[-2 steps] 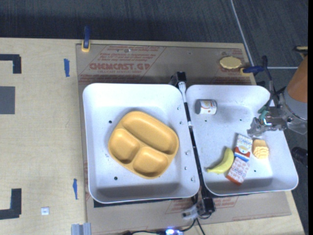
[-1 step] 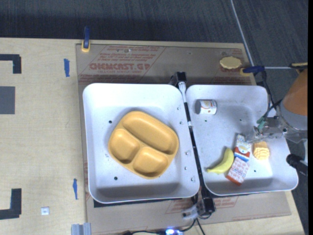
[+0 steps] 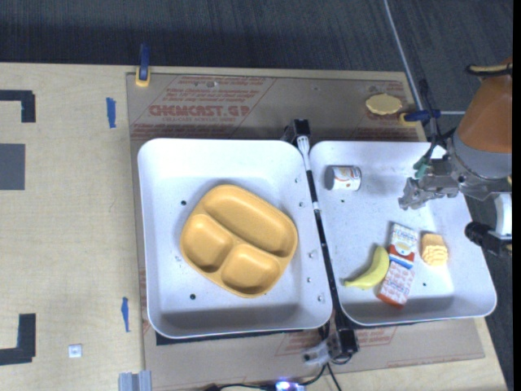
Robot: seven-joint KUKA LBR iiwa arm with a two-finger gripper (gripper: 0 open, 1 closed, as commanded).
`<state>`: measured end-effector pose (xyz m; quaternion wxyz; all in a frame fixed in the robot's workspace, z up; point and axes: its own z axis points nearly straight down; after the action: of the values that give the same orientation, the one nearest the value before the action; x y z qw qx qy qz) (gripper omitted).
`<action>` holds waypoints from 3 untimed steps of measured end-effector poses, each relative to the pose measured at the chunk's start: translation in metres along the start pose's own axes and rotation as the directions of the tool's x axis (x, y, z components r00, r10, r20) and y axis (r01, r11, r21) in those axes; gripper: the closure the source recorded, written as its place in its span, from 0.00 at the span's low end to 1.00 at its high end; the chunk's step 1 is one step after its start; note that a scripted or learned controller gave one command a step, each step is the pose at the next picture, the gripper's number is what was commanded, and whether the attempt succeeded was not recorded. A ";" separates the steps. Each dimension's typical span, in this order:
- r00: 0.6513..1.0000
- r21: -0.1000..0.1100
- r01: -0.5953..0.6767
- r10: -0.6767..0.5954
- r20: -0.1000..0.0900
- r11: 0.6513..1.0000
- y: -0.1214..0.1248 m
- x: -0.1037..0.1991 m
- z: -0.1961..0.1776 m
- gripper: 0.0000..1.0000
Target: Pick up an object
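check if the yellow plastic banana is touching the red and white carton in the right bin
Touching. In the camera view the yellow plastic banana's upper tip meets the left edge of the red and white carton, with no white bin floor showing between them there.

Grey robot arm with an orange band and a small metal gripper

The arm has a rounded, smooth grey casing, and a broad orange band wraps it above the wrist, with a thin pale edge along the top of the orange. Below the band the casing narrows to a light grey collar. The gripper is a compact block of bare silver-grey metal with dark joints and short fingers. A small green part sits on the gripper's upper side. A dark bracket with a white block juts from the arm's lower edge.
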<state>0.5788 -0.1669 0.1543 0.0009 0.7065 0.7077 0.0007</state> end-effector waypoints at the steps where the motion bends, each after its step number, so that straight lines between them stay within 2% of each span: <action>1: 1.000 0.001 -0.001 0.001 0.000 1.000 0.000 0.000 0.000 0.00; 2: 1.000 0.001 -0.002 0.002 0.000 1.000 -0.070 -0.004 0.068 0.00; 3: 1.000 -0.004 -0.003 0.003 0.002 1.000 -0.069 -0.004 0.058 1.00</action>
<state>0.5099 -0.1712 0.0961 0.0028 0.7075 0.7067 0.0013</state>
